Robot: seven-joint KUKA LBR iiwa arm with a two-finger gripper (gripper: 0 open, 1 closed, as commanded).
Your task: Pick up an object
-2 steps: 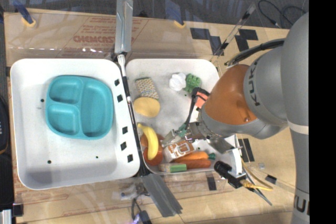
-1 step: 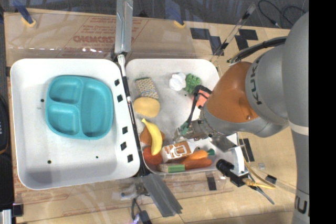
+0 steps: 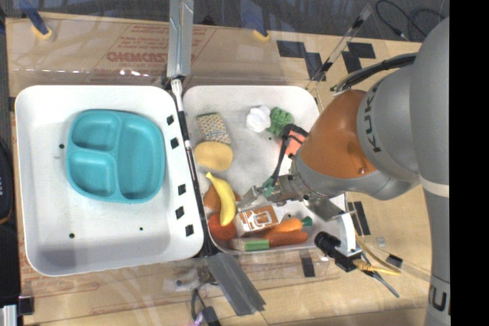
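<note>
The arm (image 3: 359, 145) is reaching in from the right and hanging over the right bin (image 3: 229, 99), its orange-banded wrist covering the bin's right half. The tool (image 3: 269, 191) is sitting low among the clutter at the bin's near end, just beside the small orange-and-white carton (image 3: 256, 219); its tips are lost against the objects, so I cannot tell how the tool is set or whether it is pinching anything.

The task names no particular object, and the carton and the banana (image 3: 222, 198) are lying closest to the tool. The banana is resting on the bin floor between the yellow round piece (image 3: 213, 156) and the carton, touching the pile at its lower end. It is probably a light toy fruit, stiff and smooth-skinned, so likely to slip if taken near an end; the safest hold would be across its thick middle, with the pinch running across the curve. Its long axis is running from upper left to lower right in the camera view, stem end pointing up-left toward the yellow piece, with the bow bulging to the right.

The carton is looking light and boxy, with flat faces that should take a pinch well; its long side is lying roughly left to right. The orange carrot-like piece (image 3: 286, 229) is crowding it.

The left bin (image 3: 30, 164) is carrying a teal divided plate (image 3: 116, 156).
</note>
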